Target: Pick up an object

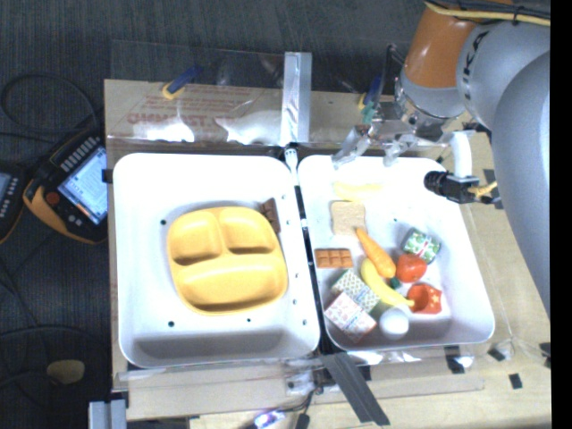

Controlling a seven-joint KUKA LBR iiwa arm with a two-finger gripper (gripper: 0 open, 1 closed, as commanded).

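Carrot: a long orange carrot [376,251] lies in the right bin [465,239], about in the middle of the toy food.
Which way it points: its long side runs at a slant, from the upper left down to the lower right. The thin end is at the upper left, near the bread.
Banana: one yellow banana [382,284] lies just under the carrot, slanting the same way.
Bread: one tan slice of bread [348,216] sits above the carrot.
Waffle: one small brown waffle [334,258] lies by the left wall of the right bin.
Red things: one tomato [411,268] and one red pepper [426,298] lie to the right of the banana.
Other small things: one green can [421,245], one white egg [394,322] and two little checked boxes [353,304].
Left bin: the left bin [143,266] holds one yellow tray [226,257] with three parts.
Gripper: the gripper [368,153] hangs over the top edge of the right bin, well apart from the carrot. Its two fingers are spread wide and nothing is between them.
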